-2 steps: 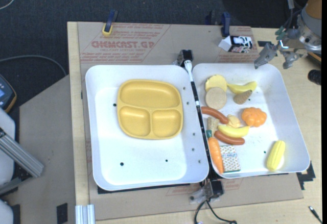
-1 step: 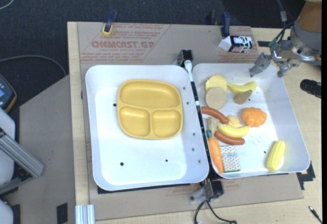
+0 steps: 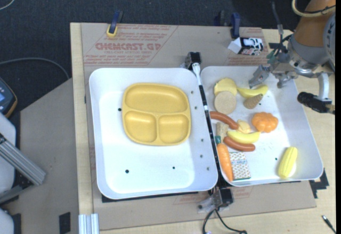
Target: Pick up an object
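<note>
Two-finger gripper (image 3: 269, 74) hovering over far edge of right-hand shallow white bin (image 3: 309, 137), fingers parted and holding nothing. Small curved yellow plastic banana (image 3: 252, 90) just below and left of fingertips, near bin's far edge, long axis roughly across bin, left to right.

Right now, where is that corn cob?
The corn cob lies in the right bin, near its front right corner, apart from the orange and the other food.
</note>
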